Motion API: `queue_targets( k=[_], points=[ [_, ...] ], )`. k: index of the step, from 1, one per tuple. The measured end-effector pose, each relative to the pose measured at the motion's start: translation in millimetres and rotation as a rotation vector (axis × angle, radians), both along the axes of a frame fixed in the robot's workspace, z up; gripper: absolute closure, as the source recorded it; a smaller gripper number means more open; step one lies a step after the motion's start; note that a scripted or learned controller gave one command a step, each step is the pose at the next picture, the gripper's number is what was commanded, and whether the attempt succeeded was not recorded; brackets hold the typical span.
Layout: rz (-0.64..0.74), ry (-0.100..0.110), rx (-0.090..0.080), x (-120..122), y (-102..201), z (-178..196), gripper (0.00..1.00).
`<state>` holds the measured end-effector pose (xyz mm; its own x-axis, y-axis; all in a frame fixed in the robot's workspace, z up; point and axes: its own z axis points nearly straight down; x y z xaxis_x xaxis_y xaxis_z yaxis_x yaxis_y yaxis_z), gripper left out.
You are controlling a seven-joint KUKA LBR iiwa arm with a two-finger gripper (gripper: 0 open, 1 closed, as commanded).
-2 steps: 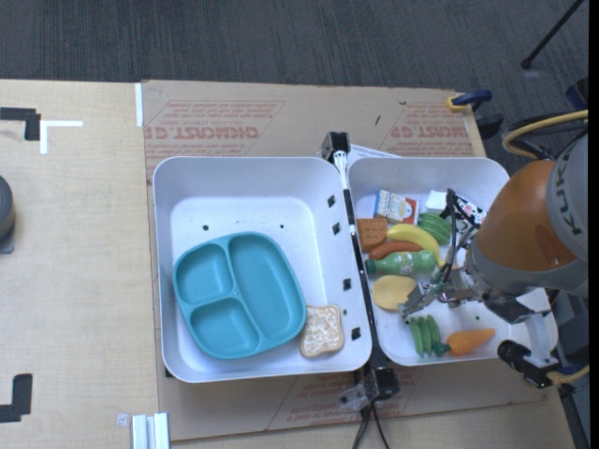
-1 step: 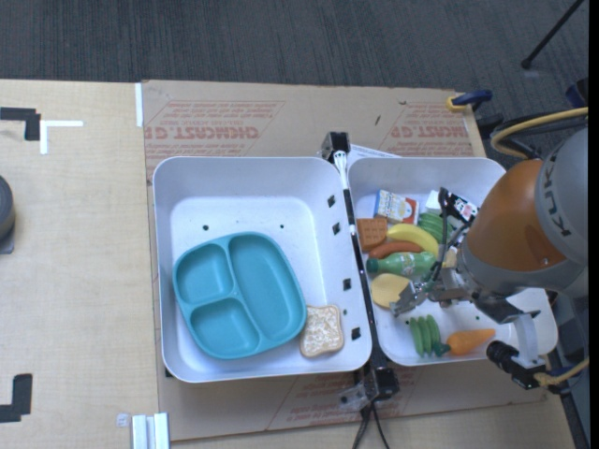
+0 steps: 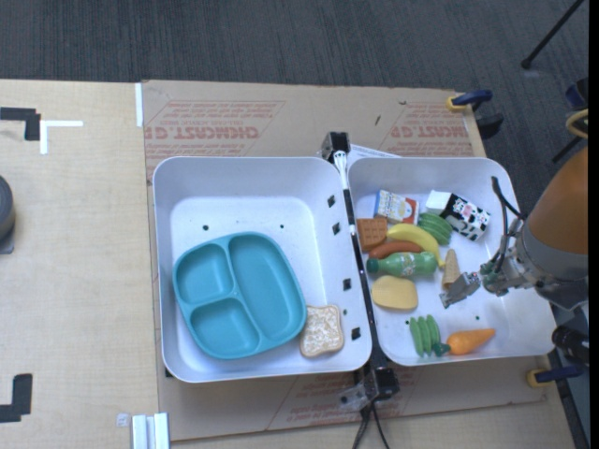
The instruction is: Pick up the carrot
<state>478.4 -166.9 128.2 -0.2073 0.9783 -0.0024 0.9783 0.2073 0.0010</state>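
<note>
A small orange toy carrot (image 3: 471, 340) lies flat near the right bin's (image 3: 524, 344) front wall, beside green peas (image 3: 424, 335). The tool (image 3: 460, 291) hovers just above it, pinching nothing. The carrot looks light, rigid and smooth; gripping across its thicker middle seems safest.

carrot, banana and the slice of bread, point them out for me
carrot (image 3: 471, 341), camera view, middle of its orange body in the right bin
banana (image 3: 415, 237), camera view, middle of its yellow curve
slice of bread (image 3: 323, 331), camera view, centre of its face, left bin
</note>
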Motion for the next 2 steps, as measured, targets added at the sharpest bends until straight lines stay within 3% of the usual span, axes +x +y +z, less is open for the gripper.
queue_targets(
  k=[1, 2],
  points=[
    [0.184, 0.000, 0.003, 1, 16, -36, 0.00],
    [-0.135, -0.006, -0.001, 30, 54, -35, 0.00]
  ],
)
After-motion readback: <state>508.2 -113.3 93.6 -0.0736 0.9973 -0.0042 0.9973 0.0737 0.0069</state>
